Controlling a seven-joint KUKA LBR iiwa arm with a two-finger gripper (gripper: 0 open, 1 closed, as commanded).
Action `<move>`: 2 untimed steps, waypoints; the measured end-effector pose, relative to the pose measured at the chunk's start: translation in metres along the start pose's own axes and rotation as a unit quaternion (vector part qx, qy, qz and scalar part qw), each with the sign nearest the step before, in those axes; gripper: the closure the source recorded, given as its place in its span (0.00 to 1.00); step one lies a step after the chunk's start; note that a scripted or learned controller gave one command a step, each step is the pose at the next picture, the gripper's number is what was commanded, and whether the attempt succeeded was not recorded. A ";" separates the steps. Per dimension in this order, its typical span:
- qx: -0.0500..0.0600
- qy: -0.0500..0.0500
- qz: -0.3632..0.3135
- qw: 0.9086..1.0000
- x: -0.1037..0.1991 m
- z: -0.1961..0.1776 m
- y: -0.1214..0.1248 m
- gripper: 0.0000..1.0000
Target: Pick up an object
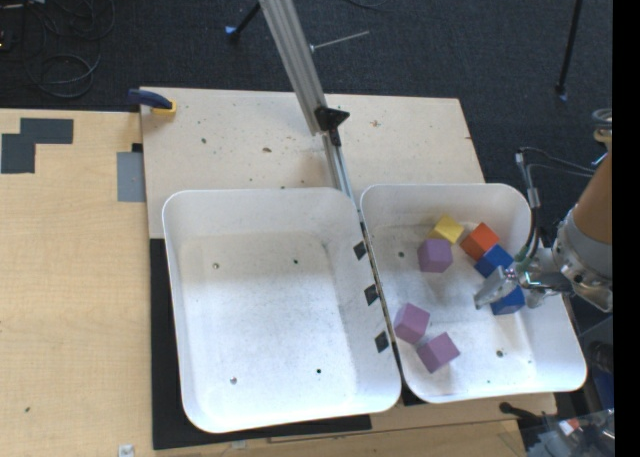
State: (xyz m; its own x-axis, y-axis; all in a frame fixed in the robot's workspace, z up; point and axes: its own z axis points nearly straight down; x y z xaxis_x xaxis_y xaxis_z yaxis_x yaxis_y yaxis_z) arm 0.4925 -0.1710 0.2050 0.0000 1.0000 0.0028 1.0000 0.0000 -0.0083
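My gripper reaches in from the right and hangs low over the right side of the right bin. A blue block lies right at its tip, partly hidden by it. A second blue block sits just beyond, next to an orange block and a yellow block. A purple block lies left of these. Two more purple blocks rest near the bin's front left.
The left bin stands beside the right one, with small black clips along the shared rim. A slanted metal rail rises behind the bins. A cable loops above the arm at the right.
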 end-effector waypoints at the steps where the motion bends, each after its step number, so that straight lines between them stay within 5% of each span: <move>1: -0.003 -0.001 0.001 1.000 -0.001 -0.002 0.001 0.00; 2: 0.000 0.000 0.001 1.000 0.005 0.044 -0.005 0.00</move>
State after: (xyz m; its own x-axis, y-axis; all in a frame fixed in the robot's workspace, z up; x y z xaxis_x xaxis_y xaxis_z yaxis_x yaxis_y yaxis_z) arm 0.4871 -0.1662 0.1611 0.0015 1.0000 0.0033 1.0000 -0.0014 -0.0085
